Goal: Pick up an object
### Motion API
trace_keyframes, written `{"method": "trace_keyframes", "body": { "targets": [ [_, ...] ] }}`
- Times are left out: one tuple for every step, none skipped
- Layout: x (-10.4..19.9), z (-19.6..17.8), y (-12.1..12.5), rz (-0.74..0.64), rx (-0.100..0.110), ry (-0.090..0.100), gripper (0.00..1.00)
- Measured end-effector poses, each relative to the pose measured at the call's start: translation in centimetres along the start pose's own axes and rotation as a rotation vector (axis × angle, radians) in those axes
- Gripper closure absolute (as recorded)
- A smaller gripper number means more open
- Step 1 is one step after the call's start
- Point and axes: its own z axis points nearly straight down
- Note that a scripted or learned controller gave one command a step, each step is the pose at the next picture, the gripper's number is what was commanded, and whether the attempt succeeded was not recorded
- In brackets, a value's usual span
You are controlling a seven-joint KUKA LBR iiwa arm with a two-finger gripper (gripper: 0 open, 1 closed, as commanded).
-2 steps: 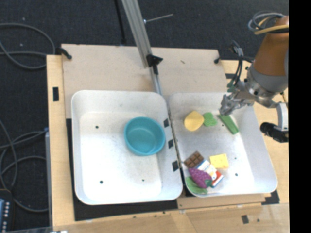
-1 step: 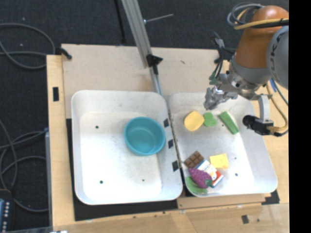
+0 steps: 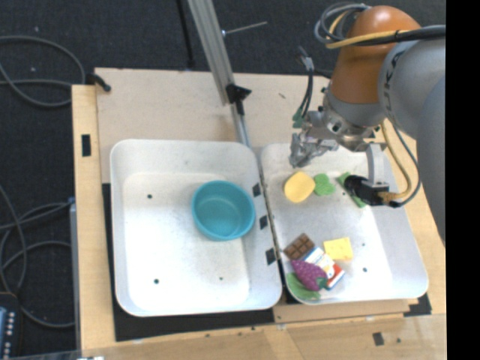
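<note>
My gripper hangs over the far left corner of the right bin, just above and behind a yellow rounded object. A light green piece lies right beside the yellow one, and a dark green object sits further right. Near the bin's front are a brown chocolate-like block, a yellow block, a purple grape bunch and a small red and white item. I see nothing held in the gripper.
The left bin holds a blue bowl near its middle. A slanted metal pole rises behind the bins, ending near the divider. Cables run along the arm at the right.
</note>
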Motion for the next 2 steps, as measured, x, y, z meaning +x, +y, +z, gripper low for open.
{"method": "trace_keyframes", "body": {
  "targets": [
    [4.8,0.3,1.6,0.000,-0.001,0.000,1.00],
    [10.8,-0.9,2.4,-0.002,-0.001,0.002,1.00]
  ]
}}
